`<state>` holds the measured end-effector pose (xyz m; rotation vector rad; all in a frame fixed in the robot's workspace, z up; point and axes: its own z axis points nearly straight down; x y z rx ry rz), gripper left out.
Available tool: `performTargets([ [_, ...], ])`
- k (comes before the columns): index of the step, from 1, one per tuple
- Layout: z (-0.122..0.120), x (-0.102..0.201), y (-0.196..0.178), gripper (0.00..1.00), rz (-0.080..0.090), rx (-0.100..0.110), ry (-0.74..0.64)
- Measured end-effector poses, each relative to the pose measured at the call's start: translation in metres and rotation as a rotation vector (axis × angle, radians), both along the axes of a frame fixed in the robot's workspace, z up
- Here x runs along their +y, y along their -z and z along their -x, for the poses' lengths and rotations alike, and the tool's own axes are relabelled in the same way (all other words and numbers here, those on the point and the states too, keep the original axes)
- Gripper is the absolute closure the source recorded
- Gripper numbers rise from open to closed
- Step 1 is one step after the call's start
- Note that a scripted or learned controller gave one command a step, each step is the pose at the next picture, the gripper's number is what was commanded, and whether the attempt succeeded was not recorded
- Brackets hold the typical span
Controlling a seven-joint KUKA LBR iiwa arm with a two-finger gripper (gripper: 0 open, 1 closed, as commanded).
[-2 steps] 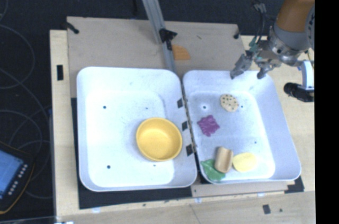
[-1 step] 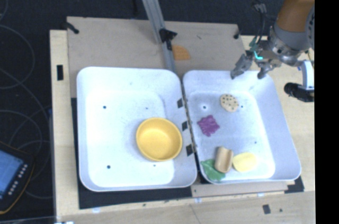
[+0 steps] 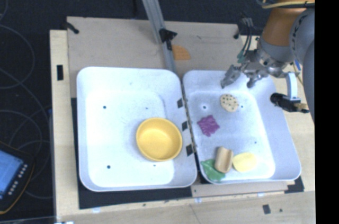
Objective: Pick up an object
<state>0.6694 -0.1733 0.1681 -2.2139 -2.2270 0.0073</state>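
Upper right of the frame, the gripper (image 3: 242, 79) hangs with fingers spread and nothing between them, just above a speckled cookie (image 3: 229, 102) in the right bin (image 3: 275, 127). The cookie looks light, stiff and flat; its rim seems the best place to pinch.

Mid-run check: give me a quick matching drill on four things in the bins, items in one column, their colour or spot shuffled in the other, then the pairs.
Items:
1. bowl
2. cookie
3. crumpled piece
4. pincer

Descriptions:
A. purple, middle of right bin
B. over right bin's far edge
C. yellow, in left bin
D. tan with dark spots

Pairs: 1-C, 2-D, 3-A, 4-B
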Motion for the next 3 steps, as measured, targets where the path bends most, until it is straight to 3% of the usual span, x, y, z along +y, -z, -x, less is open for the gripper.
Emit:
performTargets([
  [2,-0.001,0.001,0.068,0.0,0.001,-0.003,-0.003],
  [3,-0.002,0.0,0.054,1.0,0.006,-0.008,-0.006],
])
